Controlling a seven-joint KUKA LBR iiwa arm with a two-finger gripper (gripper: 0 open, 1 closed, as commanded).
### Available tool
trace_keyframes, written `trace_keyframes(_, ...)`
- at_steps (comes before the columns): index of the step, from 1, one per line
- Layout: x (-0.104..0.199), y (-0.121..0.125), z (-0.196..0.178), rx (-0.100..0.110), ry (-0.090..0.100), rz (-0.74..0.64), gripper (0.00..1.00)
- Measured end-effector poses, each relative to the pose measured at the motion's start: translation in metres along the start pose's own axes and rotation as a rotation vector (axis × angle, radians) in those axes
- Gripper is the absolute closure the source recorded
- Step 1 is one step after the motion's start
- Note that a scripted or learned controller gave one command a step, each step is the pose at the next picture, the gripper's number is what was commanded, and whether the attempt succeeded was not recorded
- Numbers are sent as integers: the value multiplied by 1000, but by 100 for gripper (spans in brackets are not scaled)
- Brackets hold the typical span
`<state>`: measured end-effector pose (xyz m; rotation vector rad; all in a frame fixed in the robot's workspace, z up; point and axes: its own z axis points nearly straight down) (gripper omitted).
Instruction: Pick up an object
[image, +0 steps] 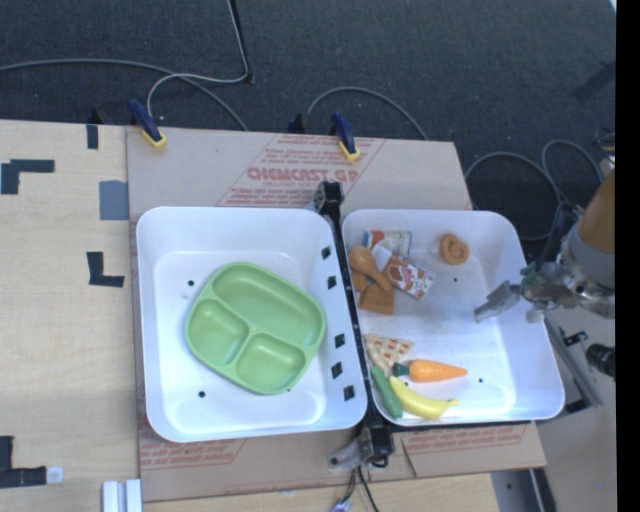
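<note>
The arm (590, 250) reaches in from the right, its gripper (497, 301) poised over the right side of the right bin (500, 225). Whether the jaws are open or closed cannot be told; nothing shows between them.

The items lie apart from the gripper, towards the bin's left and front. A donut (454, 248) sits near the back wall. Left of it are a small carton (388, 241), a red-and-white packet (410, 277) and a brown toy (368, 280), crowded together by the divider. Near the front left lie a waffle (388, 351), a carrot (436, 371), a banana (421, 400) and a green vegetable (384, 391), touching one another.

The left bin (160, 300) holds a green divided plate (255, 327). Both bins rest on cardboard (280, 170) on the counter (60, 330).
</note>
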<state>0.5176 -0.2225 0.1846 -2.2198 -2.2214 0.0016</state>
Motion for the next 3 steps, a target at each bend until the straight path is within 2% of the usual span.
trace_keyframes(1,50,19,98,-4,0,-1,0)
trace_keyframes(2,109,87,98,-8,-1,-3,0)
trace_keyframes(3,108,86,88,-3,-2,-3,100)
